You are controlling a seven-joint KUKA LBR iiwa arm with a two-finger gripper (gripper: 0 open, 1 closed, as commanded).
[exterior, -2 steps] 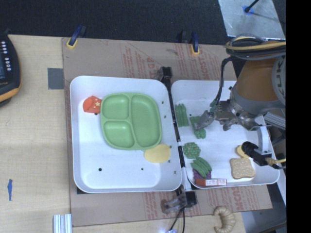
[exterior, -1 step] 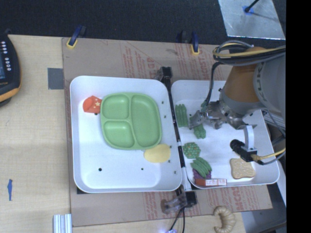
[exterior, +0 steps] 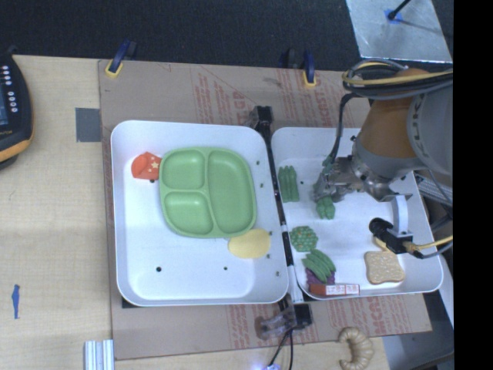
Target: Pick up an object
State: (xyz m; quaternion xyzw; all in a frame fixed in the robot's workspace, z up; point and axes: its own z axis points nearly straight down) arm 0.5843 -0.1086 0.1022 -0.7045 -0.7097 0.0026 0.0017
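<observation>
My gripper (exterior: 329, 192) hangs low over the upper middle of the right bin (exterior: 350, 241). A small dark green piece (exterior: 325, 209) lies right under its tip, touching or nearly so; I cannot tell whether it is gripped. In the same bin are a ridged green vegetable (exterior: 288, 183) by the left wall, a round green bumpy piece (exterior: 303, 238), a green leafy piece (exterior: 319, 265) and a slice of toast (exterior: 384, 267) at the front right. The left bin (exterior: 123, 230) holds a green divided plate (exterior: 208, 191), a red piece (exterior: 145, 166) and a yellow piece (exterior: 249, 244).
The arm's orange band and grey wrist (exterior: 393, 129) cover the right bin's back right corner. A white label (exterior: 344, 289) lies at that bin's front edge. A tan curled object (exterior: 357, 347) sits on the bench in front of the bins. A black and orange device (exterior: 9, 106) is at far left.
</observation>
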